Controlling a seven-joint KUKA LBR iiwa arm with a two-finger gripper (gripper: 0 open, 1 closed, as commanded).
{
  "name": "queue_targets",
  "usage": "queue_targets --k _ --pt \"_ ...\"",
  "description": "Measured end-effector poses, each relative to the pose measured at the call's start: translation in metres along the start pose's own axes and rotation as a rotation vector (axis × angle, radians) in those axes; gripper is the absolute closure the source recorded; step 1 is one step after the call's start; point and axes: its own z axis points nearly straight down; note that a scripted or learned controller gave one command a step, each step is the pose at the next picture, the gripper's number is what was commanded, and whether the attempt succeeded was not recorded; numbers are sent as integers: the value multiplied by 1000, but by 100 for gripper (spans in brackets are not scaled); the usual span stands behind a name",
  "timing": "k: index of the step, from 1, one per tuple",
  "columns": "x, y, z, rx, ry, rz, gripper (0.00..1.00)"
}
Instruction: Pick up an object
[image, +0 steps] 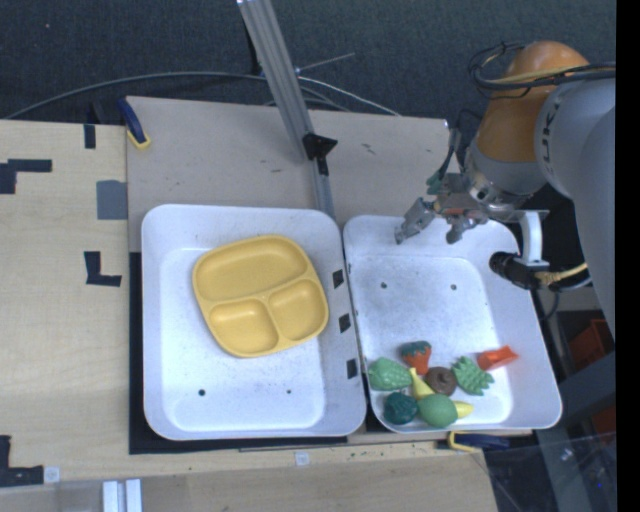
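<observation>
Several small toy foods lie clustered at the near end of the right bin (440, 285): a green leafy piece (389, 375), a red-orange piece (417, 353), a brown round piece (441, 380), a green spiky piece (470, 374), an orange piece (497, 356), a dark green lump (402, 407) and a light green ball (437, 410) on a yellow piece. My gripper (431, 228) hangs over the far rim of the right bin, well away from the toys. Its two fingers are spread apart with nothing between them.
The left bin (175, 330) holds a yellow three-compartment plate (260, 294). A grey metal pole (285, 80) slants down to the bench behind the bins. A black cable and fitting (515, 268) hang at the right bin's right rim.
</observation>
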Motion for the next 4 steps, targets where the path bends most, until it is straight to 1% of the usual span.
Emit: queue_targets --k 1,2,3,4 --pt "0 0 0 0 0 0 0" --pt "3 4 45 4 -1 0 0" --pt "3 3 100 6 -1 1 0" --pt "4 4 86 1 -1 -2 100"
